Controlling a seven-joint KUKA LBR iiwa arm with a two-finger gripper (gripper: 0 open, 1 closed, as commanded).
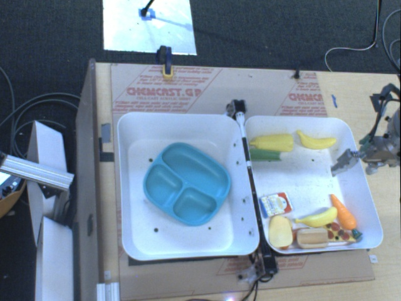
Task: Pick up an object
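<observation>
The claw [343,162], hanging over the right bin's [351,129] right rim with nothing visibly in it and its spread impossible to tell, has picked nothing yet: bananas [316,141], corn [272,143] and carrot [343,211] all lie inside.

The right white bin [360,187] carries the loose objects. Near its far edge a yellow corn cob with a green husk end [270,144] lies lengthwise along that edge, and just beside it, toward the far right corner, lies a curved yellow plastic banana [315,141]. Along the near edge sit a small red-and-white packet [276,204], a pale yellow rounded piece [281,231] in the near left corner, a tan hot-dog bun [312,237], a second yellow banana [320,217] and an orange carrot [343,211] tilted toward the near right corner, all close together
</observation>
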